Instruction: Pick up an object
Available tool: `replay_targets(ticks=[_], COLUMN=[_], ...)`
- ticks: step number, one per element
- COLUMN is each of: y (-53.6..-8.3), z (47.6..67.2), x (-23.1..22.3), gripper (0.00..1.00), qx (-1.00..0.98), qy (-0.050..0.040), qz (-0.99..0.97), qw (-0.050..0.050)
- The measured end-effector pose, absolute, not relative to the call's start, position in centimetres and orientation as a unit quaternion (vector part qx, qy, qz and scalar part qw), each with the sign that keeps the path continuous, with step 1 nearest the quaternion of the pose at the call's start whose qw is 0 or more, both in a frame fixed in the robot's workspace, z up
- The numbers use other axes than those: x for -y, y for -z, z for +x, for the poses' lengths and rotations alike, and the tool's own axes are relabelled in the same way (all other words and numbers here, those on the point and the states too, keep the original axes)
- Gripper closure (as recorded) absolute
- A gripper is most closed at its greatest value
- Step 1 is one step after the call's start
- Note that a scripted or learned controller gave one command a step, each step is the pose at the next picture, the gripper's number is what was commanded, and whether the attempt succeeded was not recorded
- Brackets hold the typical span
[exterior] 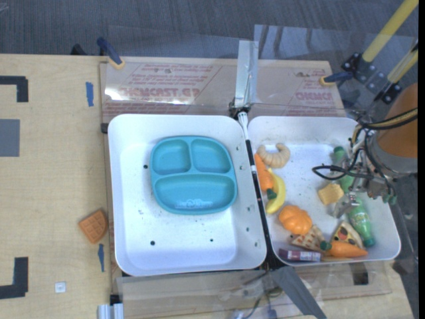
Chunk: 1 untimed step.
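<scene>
Fingers (350,201), grip state unreadable amid cables, hover in the right white bin (392,241) over a green bottle (362,223); descend squarely before closing.

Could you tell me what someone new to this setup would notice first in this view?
Most likely the blue divided plate, alone in the left bin. Next, the bright jumble of toy food in the right bin: a croissant, banana, orange pepper and green bottle. The gripper hangs over that bin's right side, and a waffle lies outside on the bench.
</scene>
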State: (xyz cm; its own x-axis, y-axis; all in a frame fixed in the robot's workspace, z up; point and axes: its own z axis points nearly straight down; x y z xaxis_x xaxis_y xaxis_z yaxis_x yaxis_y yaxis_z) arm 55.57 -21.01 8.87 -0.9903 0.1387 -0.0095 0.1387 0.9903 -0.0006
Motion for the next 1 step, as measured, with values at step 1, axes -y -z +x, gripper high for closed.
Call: replay_targets(ticks=[1], y=[-10.18], z=[55.98], x=[21.00], gripper=[1.00], qx=[-0.998], qy=[0.0022], qz=[0.069], qw=[0.012])
